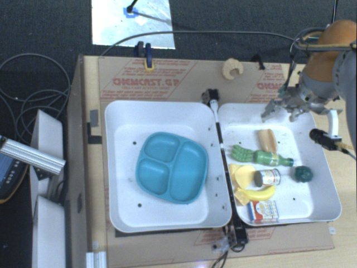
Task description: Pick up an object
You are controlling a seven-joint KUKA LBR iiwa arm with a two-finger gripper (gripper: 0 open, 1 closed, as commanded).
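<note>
Gripper (pixel 281 109) hovers over the far edge of the right bin (pixel 329 197), fingers spread apart, nothing between them; tan roll (pixel 267 139) lies just below it on the bin floor; green bottle (pixel 266 157), small can (pixel 268 178), banana (pixel 254 190) and dark green ball (pixel 303 174) lie further toward the near side; blue divided plate (pixel 172 167) sits well to its left in the left bin (pixel 120 149).

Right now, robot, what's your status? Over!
Tool above right bin's far edge, holding nothing seen. Objects in that bin: green bottle, banana, small can, dark ball. Nothing in the way.
</note>
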